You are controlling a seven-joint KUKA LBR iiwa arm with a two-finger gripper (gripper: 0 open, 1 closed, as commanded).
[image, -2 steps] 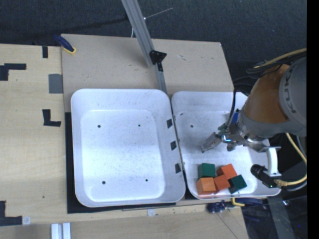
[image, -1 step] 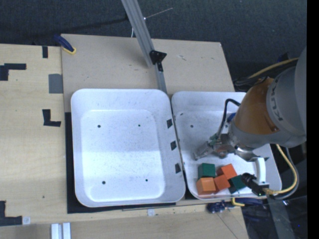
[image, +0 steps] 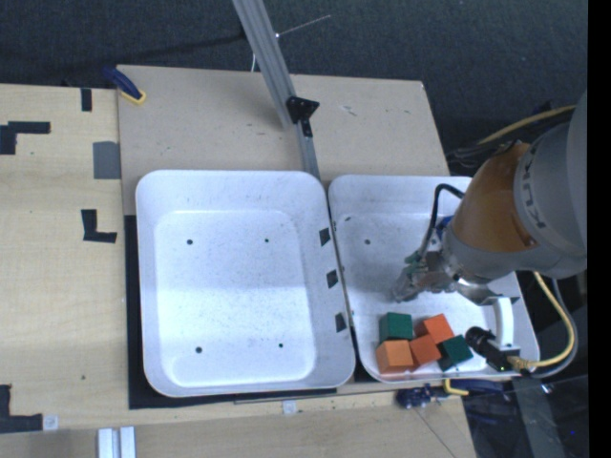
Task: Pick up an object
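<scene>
Several small blocks lie clustered in the near part of the right bin (image: 382,208): a green block (image: 396,326), an orange block (image: 393,355), a red-orange block (image: 437,329) and a dark green block (image: 455,351). My gripper (image: 412,284) hangs low inside the right bin, just behind the green block and slightly apart from the cluster. The grey arm with its orange band (image: 492,208) reaches in from the right and hides the bin's right side. I see nothing held in the gripper.
The left bin (image: 229,198) sits beside the right one, sharing a raised middle rim (image: 329,256). A slanted metal bar (image: 272,55) crosses the bench behind the bins.
</scene>
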